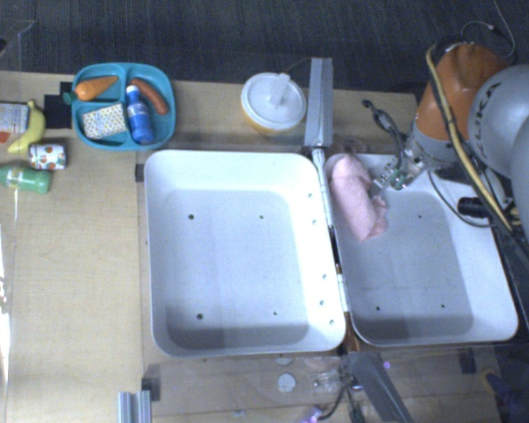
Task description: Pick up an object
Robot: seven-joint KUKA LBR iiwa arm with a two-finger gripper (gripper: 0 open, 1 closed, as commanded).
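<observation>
A pink, soft-looking object (356,196) lies in the right bin (441,315) against its left wall near the far corner, likely light and squashy, best pinched across its middle; the end effector (395,176) hovers beside it, state unclear.

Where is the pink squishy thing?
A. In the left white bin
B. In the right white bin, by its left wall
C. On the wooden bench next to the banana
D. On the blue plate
B. The pink thing lies inside the right bin, along its left wall, near the gripper.
</observation>
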